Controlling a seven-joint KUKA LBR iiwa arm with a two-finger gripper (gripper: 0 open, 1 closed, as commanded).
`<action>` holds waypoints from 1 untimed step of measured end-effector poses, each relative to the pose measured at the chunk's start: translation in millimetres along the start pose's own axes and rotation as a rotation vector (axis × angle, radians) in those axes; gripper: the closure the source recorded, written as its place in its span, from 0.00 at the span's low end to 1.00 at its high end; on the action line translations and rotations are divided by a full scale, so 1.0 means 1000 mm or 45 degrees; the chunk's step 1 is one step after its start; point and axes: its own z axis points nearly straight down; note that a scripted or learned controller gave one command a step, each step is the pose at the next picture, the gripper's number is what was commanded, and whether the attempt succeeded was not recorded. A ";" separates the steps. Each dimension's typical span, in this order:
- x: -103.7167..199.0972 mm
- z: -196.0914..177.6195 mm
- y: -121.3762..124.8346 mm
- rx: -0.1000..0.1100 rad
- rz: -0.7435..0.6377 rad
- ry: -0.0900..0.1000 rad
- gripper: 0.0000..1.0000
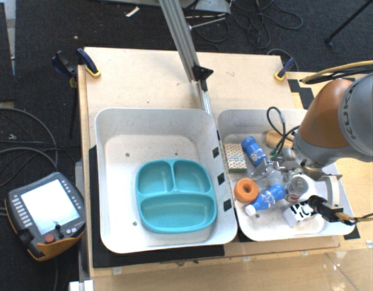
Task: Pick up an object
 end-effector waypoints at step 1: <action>-0.001 -0.013 0.002 -0.007 0.001 -0.002 1.00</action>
